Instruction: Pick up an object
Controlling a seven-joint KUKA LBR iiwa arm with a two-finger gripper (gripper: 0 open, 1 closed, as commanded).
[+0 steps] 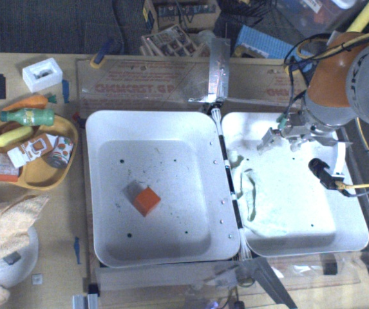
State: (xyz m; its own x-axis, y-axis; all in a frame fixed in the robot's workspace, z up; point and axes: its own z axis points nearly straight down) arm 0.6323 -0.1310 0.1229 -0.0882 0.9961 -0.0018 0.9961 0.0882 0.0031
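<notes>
The gripper (286, 132) is being held over the far part of the right bin (300, 211), at the end of the grey arm (358, 76) with its orange band, and whether it is released or clenched cannot be told from this slanted view; nothing is being seen carried in it. Just beneath and to the side, a limp greenish strip (250, 195) is being shown lying along the right bin's inner edge, thin and crumpled-looking, probably soft. Further out, in the left bin (107, 131), an orange cube (148, 201) is being seen resting on the floor near the middle, well apart from the gripper and from the bin walls. The cube is being judged the easier object to lift: it looks small, light and stiff, with flat matt faces and crisp edges, so it is best being taken across two opposite side faces, squarely, to keep it from being twisted out. It sits turned at an angle to the bin's sides, so the wrist would need to be rotated to match. The bins themselves are being read as smooth, white, shallow plastic with rounded corners, speckled with small dark marks.
</notes>
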